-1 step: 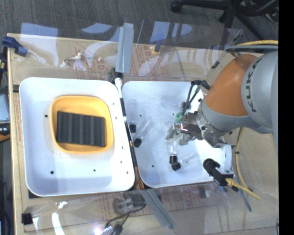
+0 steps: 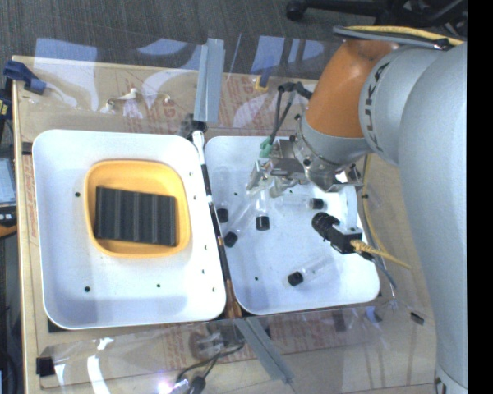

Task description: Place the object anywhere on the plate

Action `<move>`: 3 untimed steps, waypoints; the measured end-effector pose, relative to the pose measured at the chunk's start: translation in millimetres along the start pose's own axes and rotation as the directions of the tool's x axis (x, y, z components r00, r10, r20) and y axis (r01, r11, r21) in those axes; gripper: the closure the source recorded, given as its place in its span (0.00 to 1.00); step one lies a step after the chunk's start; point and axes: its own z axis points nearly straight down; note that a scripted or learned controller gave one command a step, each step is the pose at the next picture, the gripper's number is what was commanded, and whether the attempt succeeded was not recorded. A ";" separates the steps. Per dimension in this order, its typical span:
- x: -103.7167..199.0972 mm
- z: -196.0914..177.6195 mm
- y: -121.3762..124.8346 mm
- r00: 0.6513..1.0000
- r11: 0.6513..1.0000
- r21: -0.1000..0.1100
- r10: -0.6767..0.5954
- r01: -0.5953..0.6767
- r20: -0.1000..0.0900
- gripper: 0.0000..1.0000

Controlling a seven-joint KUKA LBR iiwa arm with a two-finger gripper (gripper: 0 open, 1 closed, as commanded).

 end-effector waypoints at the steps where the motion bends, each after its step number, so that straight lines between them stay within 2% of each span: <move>1: 59.4 26.6 0.4 0.975 0.975 0.002 -0.224 0.224 -0.001 1.00; 2: 59.4 26.4 0.4 0.974 0.974 0.001 -0.224 0.224 -0.001 0.00; 3: 114.0 36.6 6.9 0.956 0.956 0.000 -0.294 0.294 0.000 0.00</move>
